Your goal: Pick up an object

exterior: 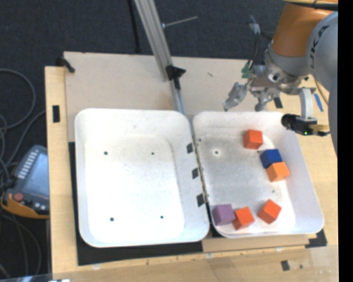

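At the 9 o'clock edge of the view a handheld control pendant (28,181) lies among dark cables (6,107) on the floor, just off the counter (57,157). On the counter, the left bin (85,128) is a shallow white tray with a few dark specks on its floor. A slanted metal pole (156,37) runs from 12 o'clock down to the seam between the two bins.

The right bin (220,175) holds six blocks. At its 7 o'clock corner a purple block (223,214) sits touching an orange block (244,217); another orange block (270,211) lies just beside them toward 5 o'clock, tilted on a corner. Toward 1 o'clock an orange block (253,138) stands alone. At 3 o'clock a blue block (270,157) touches an orange block (277,171) right below it.

The gripper (248,100) hangs above the far rim of the right bin, at about 12 o'clock of that bin, near the lone orange block but apart from it. Its two fingers are spread, one angled toward 8 o'clock and the other pointing down, with nothing between them and touching no block. Above it the grey wrist and orange band of the arm (300,22) rise to the 1 o'clock corner of the view.
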Controlling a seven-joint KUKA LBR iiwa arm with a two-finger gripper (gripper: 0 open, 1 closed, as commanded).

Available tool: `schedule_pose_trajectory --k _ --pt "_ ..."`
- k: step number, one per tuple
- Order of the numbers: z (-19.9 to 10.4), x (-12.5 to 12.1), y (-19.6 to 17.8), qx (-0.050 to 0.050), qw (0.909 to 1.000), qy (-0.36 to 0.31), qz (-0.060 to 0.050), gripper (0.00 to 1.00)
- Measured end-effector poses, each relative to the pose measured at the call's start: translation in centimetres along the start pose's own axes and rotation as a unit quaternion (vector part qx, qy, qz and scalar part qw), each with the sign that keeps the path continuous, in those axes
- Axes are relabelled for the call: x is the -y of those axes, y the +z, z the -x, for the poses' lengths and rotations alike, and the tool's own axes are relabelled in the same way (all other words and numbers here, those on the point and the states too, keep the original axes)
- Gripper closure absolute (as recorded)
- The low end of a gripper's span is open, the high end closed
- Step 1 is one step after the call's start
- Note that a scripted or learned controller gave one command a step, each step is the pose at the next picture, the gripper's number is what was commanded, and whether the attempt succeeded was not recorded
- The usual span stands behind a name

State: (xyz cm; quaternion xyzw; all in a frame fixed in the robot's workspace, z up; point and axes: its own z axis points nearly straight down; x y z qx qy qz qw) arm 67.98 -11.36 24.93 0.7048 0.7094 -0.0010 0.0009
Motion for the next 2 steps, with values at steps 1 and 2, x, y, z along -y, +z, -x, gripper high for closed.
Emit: schedule_pose_trajectory --k 1,2 --pt "6.4 0.2 8.5 0.0 1.0 0.006 -0.003 0.0" --pt "7.7 0.3 12.3 0.0 1.0 0.002 0.004 0.0"
